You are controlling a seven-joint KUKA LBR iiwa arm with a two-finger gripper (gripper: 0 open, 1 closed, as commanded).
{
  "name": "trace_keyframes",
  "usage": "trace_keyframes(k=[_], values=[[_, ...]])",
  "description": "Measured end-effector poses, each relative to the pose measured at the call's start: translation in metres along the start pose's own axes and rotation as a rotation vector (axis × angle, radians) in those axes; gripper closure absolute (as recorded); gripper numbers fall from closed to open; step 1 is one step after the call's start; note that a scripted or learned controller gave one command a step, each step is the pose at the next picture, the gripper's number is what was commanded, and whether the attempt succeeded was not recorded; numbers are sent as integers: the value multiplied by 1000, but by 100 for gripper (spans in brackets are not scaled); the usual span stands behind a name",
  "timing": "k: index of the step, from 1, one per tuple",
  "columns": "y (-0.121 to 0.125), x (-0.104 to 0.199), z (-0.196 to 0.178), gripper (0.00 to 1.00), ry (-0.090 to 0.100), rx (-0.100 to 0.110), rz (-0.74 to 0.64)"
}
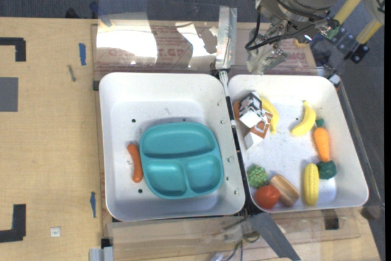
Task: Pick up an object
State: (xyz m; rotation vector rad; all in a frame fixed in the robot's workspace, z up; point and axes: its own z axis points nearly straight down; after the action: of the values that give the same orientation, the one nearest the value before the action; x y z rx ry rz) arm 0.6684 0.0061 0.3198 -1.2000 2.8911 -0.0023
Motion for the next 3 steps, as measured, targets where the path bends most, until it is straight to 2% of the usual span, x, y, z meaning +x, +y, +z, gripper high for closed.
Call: trace_keyframes(k=[1, 2, 3], values=[[19, 16, -19, 100, 4, -4, -131], [33, 22, -32, 100, 3, -6, -390], [46, 7, 2, 100, 4, -12, -751]])
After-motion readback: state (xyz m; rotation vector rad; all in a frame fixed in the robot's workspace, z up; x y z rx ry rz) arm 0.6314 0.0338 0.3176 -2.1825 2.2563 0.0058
